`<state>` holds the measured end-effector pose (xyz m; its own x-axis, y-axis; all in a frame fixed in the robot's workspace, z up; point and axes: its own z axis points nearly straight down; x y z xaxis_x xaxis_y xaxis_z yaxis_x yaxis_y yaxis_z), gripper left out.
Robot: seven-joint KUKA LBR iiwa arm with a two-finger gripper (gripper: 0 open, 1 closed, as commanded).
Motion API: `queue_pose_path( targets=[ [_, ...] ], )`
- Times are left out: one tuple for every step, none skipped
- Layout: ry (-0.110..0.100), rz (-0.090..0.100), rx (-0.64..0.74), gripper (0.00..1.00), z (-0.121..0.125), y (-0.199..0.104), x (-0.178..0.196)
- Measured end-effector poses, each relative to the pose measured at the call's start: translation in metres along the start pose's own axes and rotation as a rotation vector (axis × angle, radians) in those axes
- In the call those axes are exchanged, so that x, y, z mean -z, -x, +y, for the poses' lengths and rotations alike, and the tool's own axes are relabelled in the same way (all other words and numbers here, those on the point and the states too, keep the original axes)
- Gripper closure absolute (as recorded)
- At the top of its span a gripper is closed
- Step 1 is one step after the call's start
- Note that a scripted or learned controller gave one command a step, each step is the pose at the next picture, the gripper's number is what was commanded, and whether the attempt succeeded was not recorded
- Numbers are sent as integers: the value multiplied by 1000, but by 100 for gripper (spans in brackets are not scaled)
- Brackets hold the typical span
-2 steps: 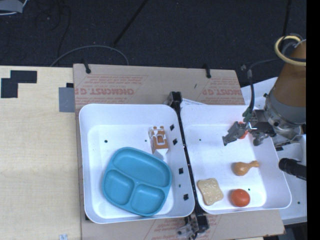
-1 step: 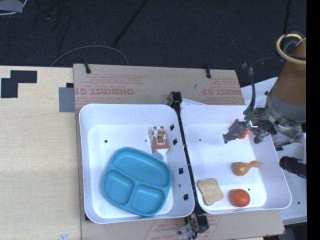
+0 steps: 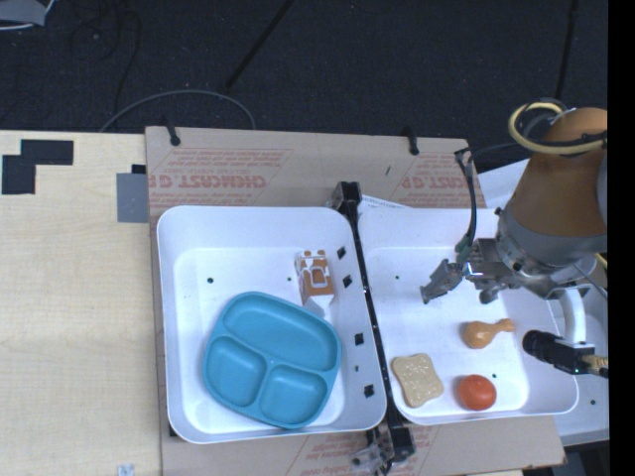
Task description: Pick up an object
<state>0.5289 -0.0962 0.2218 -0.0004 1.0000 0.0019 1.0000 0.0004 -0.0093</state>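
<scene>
The two shallow white plastic bins (image 3: 184, 266) look smooth and faintly glossy. The blue three-compartment plastic plate (image 3: 270, 360) has a satin sheen. Brown corrugated cardboard (image 3: 258, 172) (printed, matt) lies beneath. The pale wood-grain counter (image 3: 69, 305) looks smooth and dull.

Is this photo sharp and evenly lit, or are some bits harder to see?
Camera view: fairly soft overall; the white bins are bright and nearly washed out, the floor behind is very dark, and the gripper looks blurry. The blue tray, tomato and bread read clearly.
</scene>
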Motion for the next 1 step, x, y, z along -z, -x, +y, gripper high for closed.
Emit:
queue_pose_path(
  targets=[
    [1,0,-1,0,5,2,-45]
  ],
)
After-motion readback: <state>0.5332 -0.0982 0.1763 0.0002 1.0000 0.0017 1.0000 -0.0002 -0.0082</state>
